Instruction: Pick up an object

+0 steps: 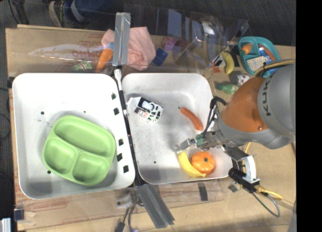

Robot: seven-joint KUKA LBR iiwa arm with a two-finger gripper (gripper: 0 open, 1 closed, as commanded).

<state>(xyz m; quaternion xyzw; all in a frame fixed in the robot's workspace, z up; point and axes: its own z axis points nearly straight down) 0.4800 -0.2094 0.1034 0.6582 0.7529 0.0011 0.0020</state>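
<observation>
The arm's gripper (pixel 197 143) hung low in the right bin (pixel 166 82), just above the orange pumpkin (pixel 203 162) and banana (pixel 187 164) by the near wall. I couldn't tell how it was set. A sausage (pixel 191 118) lay nearby.

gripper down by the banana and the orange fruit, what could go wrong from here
1. The gripper hangs right above the banana and the orange fruit, which touch each other, so closing could catch both or push one aside.
2. Both lie close to the right bin's near wall; a nudge might wedge them against it.
3. The sausage lies just beyond the gripper, so a sideways move could knock it.
</observation>
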